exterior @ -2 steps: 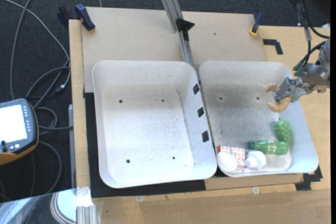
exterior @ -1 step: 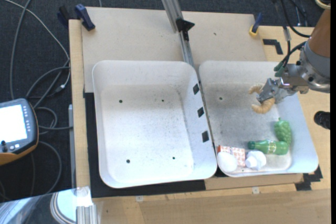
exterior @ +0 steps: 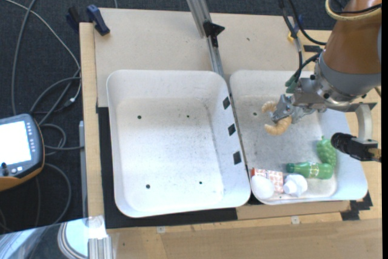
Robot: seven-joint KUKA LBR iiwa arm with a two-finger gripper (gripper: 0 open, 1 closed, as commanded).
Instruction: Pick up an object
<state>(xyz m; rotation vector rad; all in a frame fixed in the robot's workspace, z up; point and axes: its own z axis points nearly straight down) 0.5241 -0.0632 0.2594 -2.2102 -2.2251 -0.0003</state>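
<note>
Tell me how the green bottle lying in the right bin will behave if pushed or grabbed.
The green bottle lies on its side, so a sideways nudge would probably roll it. It looks like small plastic, likely light. Its rounded, glossy body may slip between fingers. The white items beside it could block rolling.

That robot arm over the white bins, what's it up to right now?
The grey arm with the orange band reaches in from the right, its gripper low in the right white bin, right at a pale tan curved object. Whether it has hold of it is unclear. A green plastic bottle, a green leafy toy and a small red-and-white package lie along that bin's near edge.
</note>
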